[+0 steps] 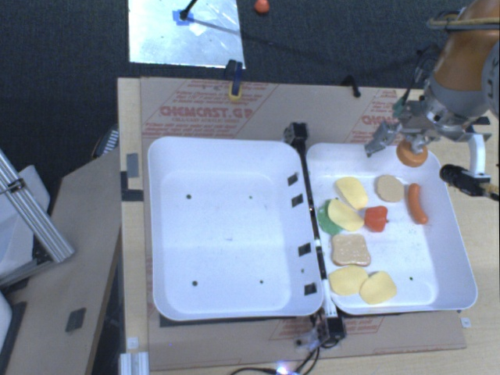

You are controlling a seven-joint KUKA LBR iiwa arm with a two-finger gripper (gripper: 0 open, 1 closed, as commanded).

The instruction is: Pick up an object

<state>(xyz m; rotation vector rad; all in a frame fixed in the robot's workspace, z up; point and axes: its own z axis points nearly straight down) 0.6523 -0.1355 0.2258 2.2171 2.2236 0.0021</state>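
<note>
An orange round piece (412, 154) sits between the fingers of my claw (412, 148), clamped there above the far rim of the right bin (457, 287). Below it in that bin lie a tan disc (389, 187), a sausage (417, 203), a red piece (376, 218), a toast slice (350, 249) and several yellow pieces, one (351, 191) near the disc. A green piece (327, 220) lies against the divider side. The left bin (168, 162) adjoins on the other side. Both bins rest on a cardboard sheet (207, 104) printed in red; the lettering reads roughly "CHEMCAST GP", repeated, and I cannot confirm it. A small orange ball (262, 5) lies on the dark floor beyond.
</note>
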